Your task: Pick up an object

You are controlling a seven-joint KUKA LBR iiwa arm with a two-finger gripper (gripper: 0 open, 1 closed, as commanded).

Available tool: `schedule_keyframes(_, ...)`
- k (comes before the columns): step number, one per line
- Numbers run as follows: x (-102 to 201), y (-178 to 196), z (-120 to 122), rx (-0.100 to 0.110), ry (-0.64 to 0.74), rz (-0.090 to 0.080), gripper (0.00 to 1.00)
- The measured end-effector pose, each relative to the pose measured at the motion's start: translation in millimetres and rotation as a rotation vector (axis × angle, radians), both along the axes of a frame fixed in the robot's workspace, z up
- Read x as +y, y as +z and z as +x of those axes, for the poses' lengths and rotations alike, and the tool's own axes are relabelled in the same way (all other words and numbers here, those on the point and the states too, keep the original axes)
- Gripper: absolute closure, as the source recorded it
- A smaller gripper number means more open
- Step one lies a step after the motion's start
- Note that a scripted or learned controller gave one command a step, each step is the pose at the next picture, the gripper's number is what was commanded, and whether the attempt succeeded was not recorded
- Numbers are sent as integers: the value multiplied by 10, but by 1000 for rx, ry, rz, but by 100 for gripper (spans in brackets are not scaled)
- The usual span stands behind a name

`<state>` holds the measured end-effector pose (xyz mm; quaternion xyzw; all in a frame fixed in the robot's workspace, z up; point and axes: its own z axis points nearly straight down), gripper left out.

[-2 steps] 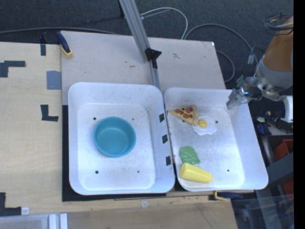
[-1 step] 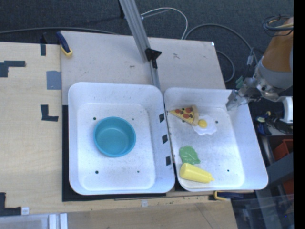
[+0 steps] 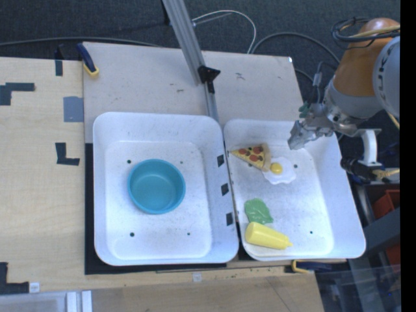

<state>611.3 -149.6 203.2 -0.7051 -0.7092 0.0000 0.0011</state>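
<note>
The pincer [image 3: 300, 137] sits over the far right corner of the right bin [image 3: 338, 229], at the end of the grey arm [image 3: 364, 77] that enters from the right. Its tips are small and blurred; whether they are spread or pressed together cannot be determined. No object is seen between them.

Right bin contents, four items:
- One pizza slice [image 3: 252, 155], far left area of the bin, left of the pincer and apart from it.
- One fried egg [image 3: 280, 172], touching the pizza slice at that slice's near right tip, nearer the viewer than the pincer.
- One green leaf-like piece [image 3: 258, 210], near the bin's middle left.
- One yellow piece [image 3: 265, 237], wedge-like, just beside the green piece on its near side, close to the bin's near left corner. Its exact kind is hard to make out.

Left bin [image 3: 110, 135] contents, one item:
- One blue bowl [image 3: 156, 186], upright, opening upward, left of centre on the bin floor.

Count: two white bins, side by side with adjoining rims; five loose objects in total.

The bins rest on the bench [image 3: 39, 194]. A grey metal post [image 3: 188, 34] rises at a slant from the far edge, between the bins. The upper arm is cut off at the right and top edges. Dark cables [image 3: 273, 38] lie on the floor beyond the bench.
</note>
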Motion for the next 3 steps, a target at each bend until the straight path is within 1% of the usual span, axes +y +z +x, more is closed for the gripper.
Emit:
schedule_keyframes(1, 444, 21, -23, 0, 0, 0, 100)
schedule_keyframes(3, 1452, 160, -37, 0, 1, 1, 100)
